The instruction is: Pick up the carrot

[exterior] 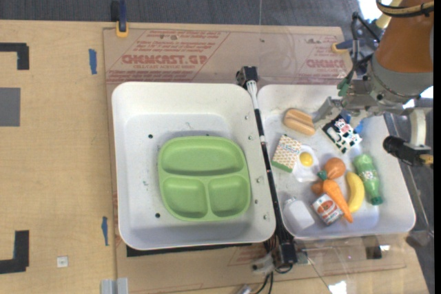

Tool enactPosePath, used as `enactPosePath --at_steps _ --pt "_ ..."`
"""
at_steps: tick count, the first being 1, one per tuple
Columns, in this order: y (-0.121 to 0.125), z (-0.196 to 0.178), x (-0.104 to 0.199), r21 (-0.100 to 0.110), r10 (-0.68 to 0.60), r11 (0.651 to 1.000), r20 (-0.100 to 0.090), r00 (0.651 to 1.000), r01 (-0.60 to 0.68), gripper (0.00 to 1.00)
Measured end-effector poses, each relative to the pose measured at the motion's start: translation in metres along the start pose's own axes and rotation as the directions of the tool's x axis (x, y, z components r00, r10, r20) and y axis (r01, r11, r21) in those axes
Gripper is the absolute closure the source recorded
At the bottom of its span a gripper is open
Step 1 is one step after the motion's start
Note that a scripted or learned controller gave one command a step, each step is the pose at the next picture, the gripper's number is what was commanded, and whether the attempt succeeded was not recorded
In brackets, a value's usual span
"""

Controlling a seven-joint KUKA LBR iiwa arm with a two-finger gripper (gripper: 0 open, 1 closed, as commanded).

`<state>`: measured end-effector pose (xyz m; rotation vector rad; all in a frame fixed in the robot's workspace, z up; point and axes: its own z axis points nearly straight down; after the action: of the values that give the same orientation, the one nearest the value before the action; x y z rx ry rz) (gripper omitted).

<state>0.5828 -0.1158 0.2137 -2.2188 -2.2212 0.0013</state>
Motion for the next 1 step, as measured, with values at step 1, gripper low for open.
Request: enactPosePath --at_steps 1 --pt "-0.0483 0.1044 0.0001 -0.010 -0.031 0.999 0.003 1.000 0.031 0.00"
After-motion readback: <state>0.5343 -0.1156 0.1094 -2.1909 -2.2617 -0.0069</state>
